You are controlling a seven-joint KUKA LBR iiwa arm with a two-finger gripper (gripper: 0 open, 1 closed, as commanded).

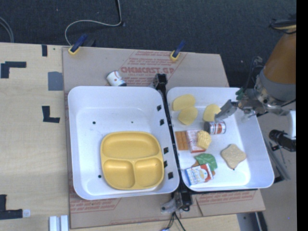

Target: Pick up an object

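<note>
A yellow divided tray (132, 159) fills the left bin (82, 109). In the right bin (255, 143), at center right of frame, the gripper (222, 114) hangs above a small can (216, 128) lying on its side, long axis roughly left-right; whether its fingers are parted cannot be told.

My arm (281, 66) is cut off at the right edge. My jaws hide part of the can (216, 128), and its label is too small to read. The carton (198, 174) print blurs; perhaps juice.
</note>
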